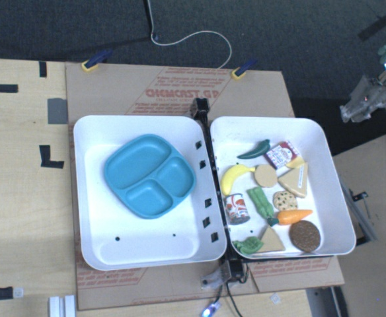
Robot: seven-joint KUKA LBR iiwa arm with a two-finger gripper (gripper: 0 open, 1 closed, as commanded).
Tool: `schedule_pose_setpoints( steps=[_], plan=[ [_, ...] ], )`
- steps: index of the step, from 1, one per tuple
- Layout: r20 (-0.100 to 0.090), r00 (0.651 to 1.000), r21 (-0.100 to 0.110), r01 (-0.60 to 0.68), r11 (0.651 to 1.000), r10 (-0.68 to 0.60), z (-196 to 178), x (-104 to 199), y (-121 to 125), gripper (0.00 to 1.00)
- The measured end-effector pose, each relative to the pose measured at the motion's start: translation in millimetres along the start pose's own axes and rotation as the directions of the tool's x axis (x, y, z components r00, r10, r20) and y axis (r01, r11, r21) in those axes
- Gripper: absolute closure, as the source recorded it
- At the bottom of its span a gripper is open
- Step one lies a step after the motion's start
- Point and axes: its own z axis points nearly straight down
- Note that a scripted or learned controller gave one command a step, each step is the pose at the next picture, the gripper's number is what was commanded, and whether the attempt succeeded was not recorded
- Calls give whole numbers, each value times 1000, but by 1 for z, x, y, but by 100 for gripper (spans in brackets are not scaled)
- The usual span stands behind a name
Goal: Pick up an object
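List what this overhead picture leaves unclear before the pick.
- Gripper: blurred at the camera view's right edge, arm cut off; finger state unreadable.
- Small can: label too small to read.
- Red packet: print too small; green pepper covers one corner.
- Wedge: partly hidden by brown cookie.

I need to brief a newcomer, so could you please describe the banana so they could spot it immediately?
Look in the right bin, the one crowded with toy food. Along its left wall, just above the small can, lies the banana. It is the only bright yellow, curved piece there.
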Motion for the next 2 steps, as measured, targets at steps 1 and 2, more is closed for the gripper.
schedule_pose_setpoints(
  steps=[1, 2],
  plan=[
    [-1, 1000, 1, 9, 1000, -9, 1, 86, 2, 100],
    [0, 1000, 1, 7, 1000, -7, 1, 153, 2, 100]
  ],
)
